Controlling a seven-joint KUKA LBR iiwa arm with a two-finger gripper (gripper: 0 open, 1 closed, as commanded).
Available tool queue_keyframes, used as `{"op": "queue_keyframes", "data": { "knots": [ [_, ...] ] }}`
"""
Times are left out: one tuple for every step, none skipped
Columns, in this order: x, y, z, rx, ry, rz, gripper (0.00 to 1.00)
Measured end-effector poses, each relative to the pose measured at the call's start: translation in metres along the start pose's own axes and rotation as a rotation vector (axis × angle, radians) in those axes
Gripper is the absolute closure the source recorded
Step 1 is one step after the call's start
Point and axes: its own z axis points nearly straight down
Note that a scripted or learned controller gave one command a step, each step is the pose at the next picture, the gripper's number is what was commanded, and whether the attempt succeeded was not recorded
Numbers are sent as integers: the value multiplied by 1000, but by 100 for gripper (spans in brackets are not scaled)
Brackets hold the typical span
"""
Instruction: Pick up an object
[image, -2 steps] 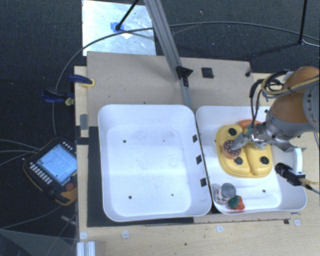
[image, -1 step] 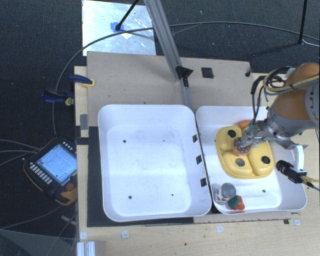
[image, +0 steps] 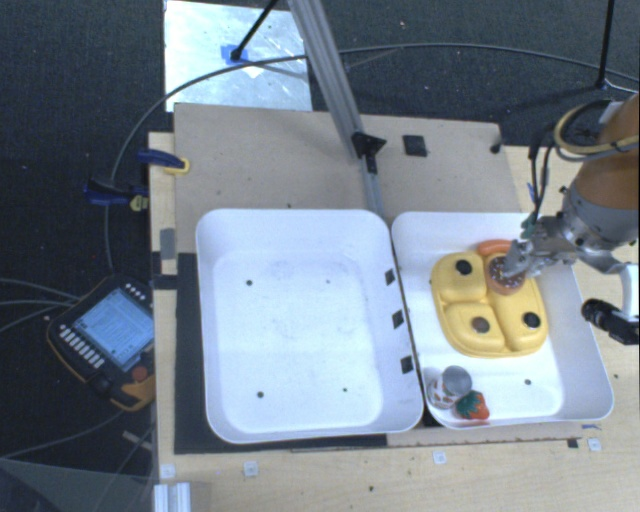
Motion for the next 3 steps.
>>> {"op": "queue_keyframes", "data": {
  "knots": [
    [0, 2, -39, 1, 1, -1, 100],
    [52, -1, -46, 5, 5, -6, 100],
    [106, -13, -34, 8, 5, -6, 100]
  ]
}}
